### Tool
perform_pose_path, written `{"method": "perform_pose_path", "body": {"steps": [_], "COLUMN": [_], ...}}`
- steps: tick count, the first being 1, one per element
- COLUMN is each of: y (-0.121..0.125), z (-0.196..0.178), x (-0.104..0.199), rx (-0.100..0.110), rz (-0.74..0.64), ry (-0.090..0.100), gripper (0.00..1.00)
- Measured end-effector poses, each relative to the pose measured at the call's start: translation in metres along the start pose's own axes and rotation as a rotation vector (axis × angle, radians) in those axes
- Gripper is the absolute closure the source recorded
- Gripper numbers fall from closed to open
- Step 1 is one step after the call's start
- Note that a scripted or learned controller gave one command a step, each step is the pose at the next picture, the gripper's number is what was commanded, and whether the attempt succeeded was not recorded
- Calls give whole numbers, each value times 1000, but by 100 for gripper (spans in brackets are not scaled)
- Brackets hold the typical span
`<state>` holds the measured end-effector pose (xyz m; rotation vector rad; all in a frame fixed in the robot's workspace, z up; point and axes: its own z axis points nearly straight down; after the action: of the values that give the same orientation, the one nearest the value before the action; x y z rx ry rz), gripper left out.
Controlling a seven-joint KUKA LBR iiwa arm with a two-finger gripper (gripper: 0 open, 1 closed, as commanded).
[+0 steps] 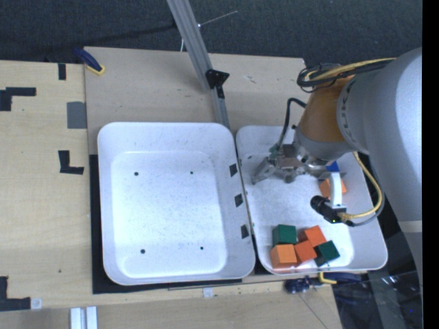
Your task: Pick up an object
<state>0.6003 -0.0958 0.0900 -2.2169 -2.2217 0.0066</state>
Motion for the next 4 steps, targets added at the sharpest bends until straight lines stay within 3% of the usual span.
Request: {"method": "perform_pose_path", "body": {"steps": [1, 2, 4], "y": [0, -1, -9], "z": [-11, -74, -163], "x": [0, -3, -3], "rx": [-1, -10, -9], "rz": [-1, 1, 0], "ry": [0, 0, 0], "gripper": [100, 100, 100]}}
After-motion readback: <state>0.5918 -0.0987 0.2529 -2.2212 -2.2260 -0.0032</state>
